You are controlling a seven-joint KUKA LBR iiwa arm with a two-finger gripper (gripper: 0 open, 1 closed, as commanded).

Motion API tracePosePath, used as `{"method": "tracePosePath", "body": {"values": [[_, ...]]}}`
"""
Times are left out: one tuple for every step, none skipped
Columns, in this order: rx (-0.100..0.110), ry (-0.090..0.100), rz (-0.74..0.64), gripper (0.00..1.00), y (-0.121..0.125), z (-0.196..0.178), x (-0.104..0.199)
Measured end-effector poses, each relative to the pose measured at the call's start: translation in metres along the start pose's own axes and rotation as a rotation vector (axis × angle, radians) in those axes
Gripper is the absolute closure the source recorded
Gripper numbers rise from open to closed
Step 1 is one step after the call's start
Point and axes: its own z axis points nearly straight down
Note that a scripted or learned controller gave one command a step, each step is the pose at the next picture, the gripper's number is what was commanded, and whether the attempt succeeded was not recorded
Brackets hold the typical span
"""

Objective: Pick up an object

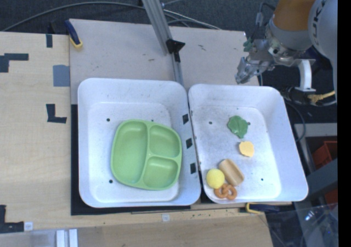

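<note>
The right bin (274, 103) holds a small green leafy piece (238, 125), a yellow-orange round piece (246, 149), a tan bun-like piece (232, 172), a yellow ball (215, 178) and an orange pretzel (225, 191). My gripper (244, 74) hangs above the bin's far rim, beyond and above the green piece, with nothing visible between its fingers. The arm's orange band (299, 4) sits at the upper right.
The left bin (88, 130) bears a green divided plate (146, 154). A slanted metal pole (156, 15) rises behind the bins. Cables lie on the dark floor at the back. Wooden bench surface stretches to the left.
</note>
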Motion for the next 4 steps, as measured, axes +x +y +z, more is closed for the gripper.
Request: {"method": "tracePosePath", "body": {"values": [[0.002, 0.000, -0.001, 1.00, -0.001, 0.010, 0.058], [0.002, 0.000, 0.000, 1.00, -0.007, 0.012, 0.105], [0.002, 0.000, 0.000, 1.00, -0.015, 0.019, 0.149], [0.004, -0.001, 0.000, 1.00, -0.035, 0.039, 0.201]]}}
